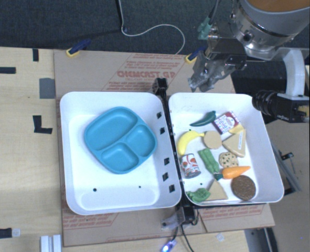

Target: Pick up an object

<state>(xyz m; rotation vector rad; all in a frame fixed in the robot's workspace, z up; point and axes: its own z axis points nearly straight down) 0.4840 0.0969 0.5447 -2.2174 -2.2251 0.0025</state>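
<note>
1. Leftmost, the wooden tabletop (18,140) carries a cardboard sheet under two shallow white plastic bins set side by side; the left bin (76,193) holds one thing, a blue three-compartment plastic plate (120,139), lying slightly toward the bin's 12 o'clock side.

2. Next, the right bin (265,140) holds all the small toy food, so any pick must come from there. From its 9 o'clock side: a yellow plastic banana (188,139), a small red-and-white can (190,165) and a green leafy piece (199,196) near 7 o'clock.

3. Toward the middle lie a dark green pepper (203,119) at about 11 o'clock, a tan round cracker (213,139), a green pickle-like strip (209,160) and a pale wedge (216,190).

4. Farther right are a maroon-labelled packet (224,123), a cheese-coloured wedge (237,142), a chocolate-chip cookie (227,159), an orange carrot (234,171) and a brown round patty (244,187) at 5 o'clock. They touch or overlap, probably because they were tipped in loosely, so a clean grasp on one looks awkward.

5. The hand (204,83) hangs just beyond the right bin's 12 o'clock rim, above the cardboard and clear of the items. Its fingers (196,83) appear slightly apart with nothing between them.

6. Judging from this, the pick has not started; the arm would need to travel toward 6 o'clock and descend.
</note>
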